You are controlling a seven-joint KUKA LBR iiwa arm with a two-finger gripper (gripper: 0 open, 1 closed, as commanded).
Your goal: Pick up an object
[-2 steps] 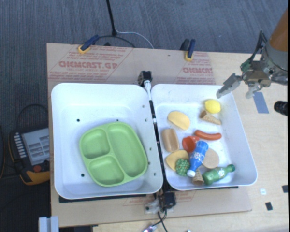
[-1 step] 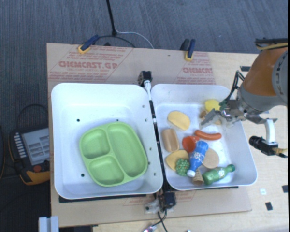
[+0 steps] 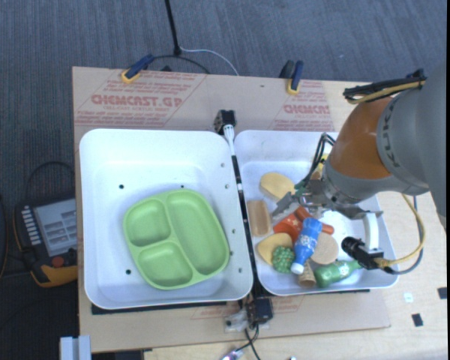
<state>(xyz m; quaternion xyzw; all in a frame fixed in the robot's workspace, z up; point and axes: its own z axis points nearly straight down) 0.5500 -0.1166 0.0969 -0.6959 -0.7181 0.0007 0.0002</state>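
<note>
- Brown cardboard bench (image 3: 135, 100) sits on dark grey carpet and carries two white plastic bins.
- Left bin (image 3: 105, 163) holds a light green plastic tray with three sections (image 3: 176, 238) near its middle.
- Right bin (image 3: 285, 150) holds a pile of toy food, with a blue and white toy bottle (image 3: 307, 244) on top, near its front edge.
- Metal gripper (image 3: 298, 199) hangs low, just above the pile; how wide it is, I cannot tell.

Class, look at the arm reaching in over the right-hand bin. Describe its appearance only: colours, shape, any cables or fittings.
The arm is thick and rounded, grey, with a broad orange band above the wrist. Black and yellow cables run along its top edge and loop down its right side. The gripper is a small dark metal unit with thin fingers. A white bracket and a black cylindrical fitting hang beside it.
</note>
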